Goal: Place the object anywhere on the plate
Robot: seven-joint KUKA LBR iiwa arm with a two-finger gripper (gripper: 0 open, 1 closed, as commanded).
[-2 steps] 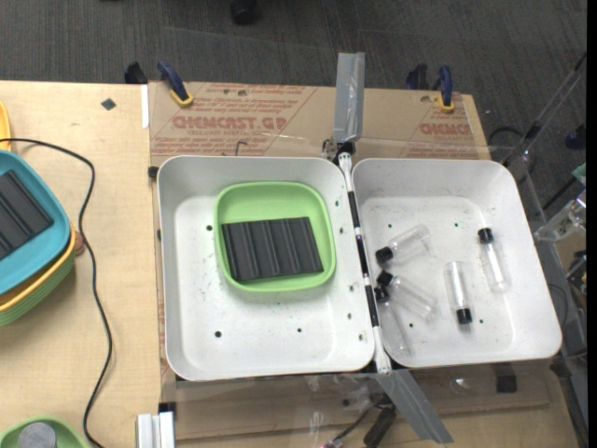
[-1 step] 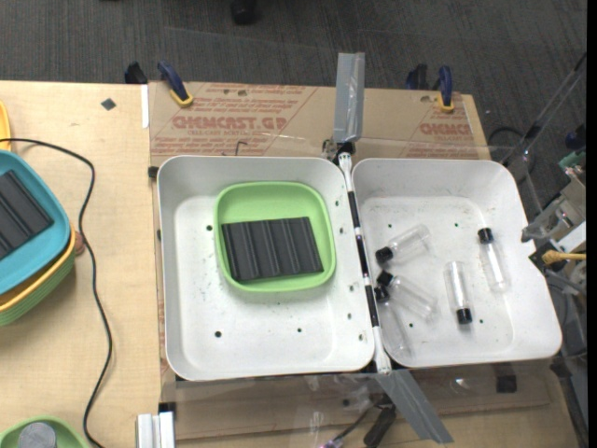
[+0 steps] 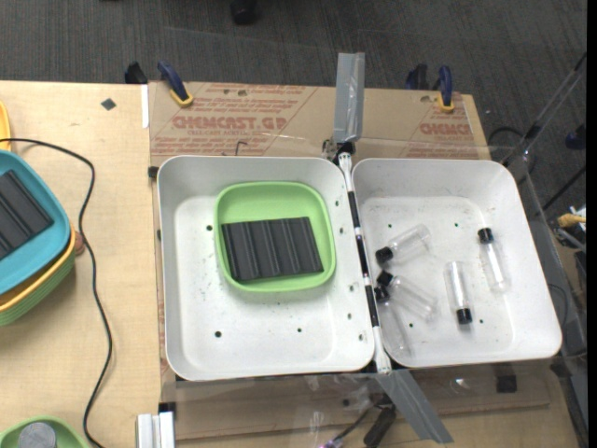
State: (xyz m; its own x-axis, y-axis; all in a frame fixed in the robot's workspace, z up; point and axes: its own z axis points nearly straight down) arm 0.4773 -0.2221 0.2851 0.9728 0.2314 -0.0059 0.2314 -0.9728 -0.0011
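Vials lie in right bin, plate left.

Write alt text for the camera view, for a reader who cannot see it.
Two shallow white bins sit side by side on a bench: the left bin holds a green plate with a dark ribbed insert, and the right bin holds four clear vials with black caps, lying scattered.

One fixed overhead camera, slanted down, both white bins framed whole
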